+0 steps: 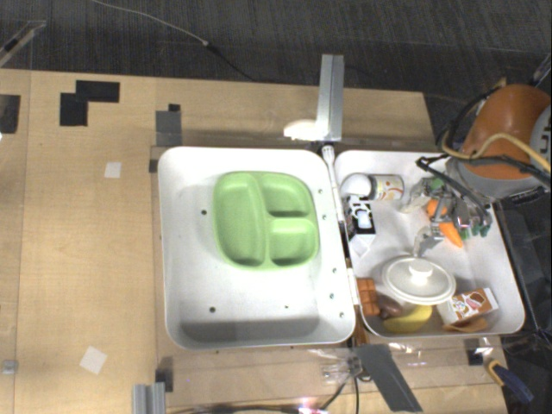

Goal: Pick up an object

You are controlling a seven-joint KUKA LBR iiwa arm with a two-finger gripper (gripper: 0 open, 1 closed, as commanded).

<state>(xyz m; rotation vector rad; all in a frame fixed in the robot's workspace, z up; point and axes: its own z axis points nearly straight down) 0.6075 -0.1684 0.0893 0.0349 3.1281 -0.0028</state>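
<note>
My gripper hangs over the right side of the right bin, under the arm's orange band. A small orange object, like a carrot, lies right at the gripper's tip; whether it is held is unclear. Below it stands a white round lidded pot. A yellow banana and a brown item lie at the bin's near edge, with a small juice carton at the near right. A white can and a black-and-white object sit at the bin's left.
The left bin holds a green divided plate. A metal post rises behind the ridge where the two bins meet. Cables and hoses trail around the wrist at the right.
</note>
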